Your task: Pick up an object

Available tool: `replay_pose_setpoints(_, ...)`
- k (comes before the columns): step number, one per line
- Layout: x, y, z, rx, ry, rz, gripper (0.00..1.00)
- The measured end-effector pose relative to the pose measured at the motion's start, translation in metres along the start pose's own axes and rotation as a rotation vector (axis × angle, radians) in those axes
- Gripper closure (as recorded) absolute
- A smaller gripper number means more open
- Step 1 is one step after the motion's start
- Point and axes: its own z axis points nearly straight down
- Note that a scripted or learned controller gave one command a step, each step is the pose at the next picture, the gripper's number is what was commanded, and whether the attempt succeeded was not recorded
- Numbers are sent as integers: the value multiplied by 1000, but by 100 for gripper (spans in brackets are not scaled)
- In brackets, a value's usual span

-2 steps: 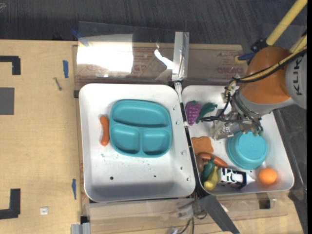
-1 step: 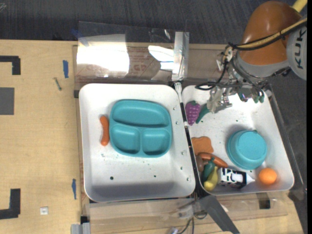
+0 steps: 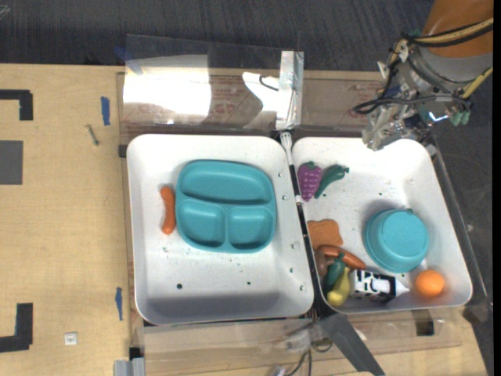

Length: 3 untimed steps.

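Right bin [image 3: 438, 180]: purple grapes [image 3: 309, 180] lie seemingly well left of claw [image 3: 381, 135].

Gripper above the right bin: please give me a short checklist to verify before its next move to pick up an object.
1. Gripper holds nothing visible: ok.
2. Jaws open or shut: cannot tell.
3. Gripper is over a target: not ok, it hangs at the far rim of the right white bin.
4. Round orange ball lies free: ok, near corner.
5. Purple toy grape bunch reachable: ok, though it is touching the green toy vegetable.
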Motion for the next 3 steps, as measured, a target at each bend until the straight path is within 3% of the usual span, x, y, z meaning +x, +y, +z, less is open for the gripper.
replay_pose_setpoints(1,-5,18,0,-5,4,-148,100)
replay_pose_setpoints(2,-20,62,-12,-5,1,-118,100)
replay_pose_setpoints(3,-23,75,1,-8,7,-320,100)
